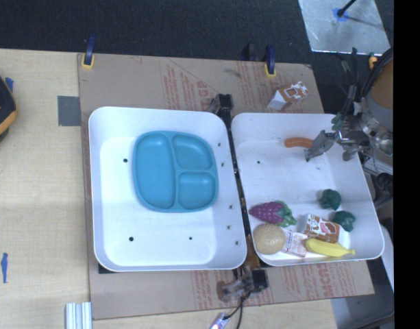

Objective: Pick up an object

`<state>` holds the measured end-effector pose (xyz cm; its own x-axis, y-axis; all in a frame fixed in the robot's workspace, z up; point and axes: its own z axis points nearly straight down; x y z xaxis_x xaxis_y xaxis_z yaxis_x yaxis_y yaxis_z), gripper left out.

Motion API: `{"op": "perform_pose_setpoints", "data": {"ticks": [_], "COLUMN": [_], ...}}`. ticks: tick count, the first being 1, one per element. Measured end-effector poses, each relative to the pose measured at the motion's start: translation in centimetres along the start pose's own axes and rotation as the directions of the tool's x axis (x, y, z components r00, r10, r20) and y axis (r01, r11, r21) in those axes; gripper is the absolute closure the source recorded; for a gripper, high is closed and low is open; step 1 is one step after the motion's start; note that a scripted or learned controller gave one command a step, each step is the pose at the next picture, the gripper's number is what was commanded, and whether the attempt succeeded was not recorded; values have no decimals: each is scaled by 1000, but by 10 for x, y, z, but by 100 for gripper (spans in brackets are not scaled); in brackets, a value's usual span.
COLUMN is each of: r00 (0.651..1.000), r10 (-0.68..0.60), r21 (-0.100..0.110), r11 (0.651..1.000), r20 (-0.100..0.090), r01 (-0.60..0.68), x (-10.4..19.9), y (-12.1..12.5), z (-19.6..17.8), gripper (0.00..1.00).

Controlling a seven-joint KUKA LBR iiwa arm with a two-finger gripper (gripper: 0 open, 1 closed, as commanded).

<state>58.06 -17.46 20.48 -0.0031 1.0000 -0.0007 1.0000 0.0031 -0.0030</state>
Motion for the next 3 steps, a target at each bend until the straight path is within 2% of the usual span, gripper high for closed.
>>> {"op": "perform_pose_setpoints", "data": {"ticks": [1, 2, 3], "r00": [1000, 1000, 1000], "r10": [0, -2, -6], "r21": [1, 2, 2], "r11": [1000, 1000, 1000], "r20": [1, -1, 1], "r01": [0, 2, 6], "x": [-38, -37, -38], "y": [-39, -75, -75], "z": [32, 114, 103], "gripper": [0, 0, 100]}}
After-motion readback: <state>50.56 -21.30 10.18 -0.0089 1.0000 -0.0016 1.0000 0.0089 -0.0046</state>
